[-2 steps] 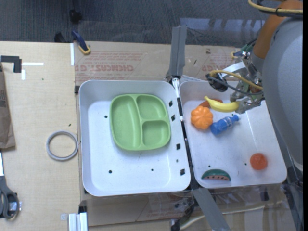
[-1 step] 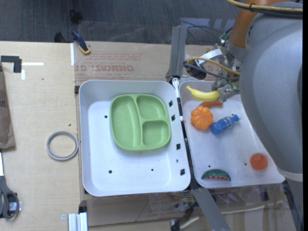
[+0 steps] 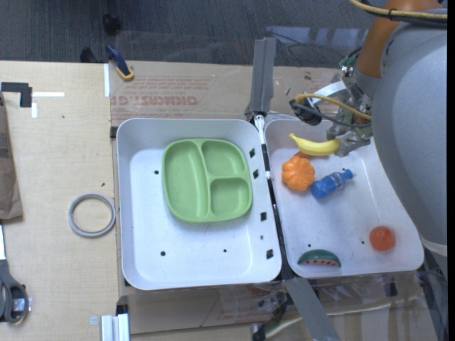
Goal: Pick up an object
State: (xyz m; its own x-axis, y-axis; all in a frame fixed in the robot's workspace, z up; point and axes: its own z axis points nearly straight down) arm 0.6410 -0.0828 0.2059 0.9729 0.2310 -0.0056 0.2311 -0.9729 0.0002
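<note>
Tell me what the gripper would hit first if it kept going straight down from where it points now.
Most likely the banana: the gripper sits at its right end, low over the right bin. Depth is unclear from this slanted view, so it could instead meet the bin floor just beside the banana.

scissors [image 3: 10, 298] cut by left edge | claw [image 3: 348, 142] fingers indistinct | banana [image 3: 315, 145] end hidden

Right bin [image 3: 398, 212]: crowded up top, where the banana [image 3: 315, 145], the small pumpkin [image 3: 298, 173] and the blue bottle [image 3: 331, 184] sit close together, with the gripper [image 3: 346, 135] at the banana's right end. Open white floor through the middle. The orange ball [image 3: 382, 238] guards the right side, the watermelon slice [image 3: 318, 259] the near wall. Left bin [image 3: 135, 212]: the green divided plate [image 3: 208, 180] fills the upper centre, with bare floor along the left and the near side.
</note>
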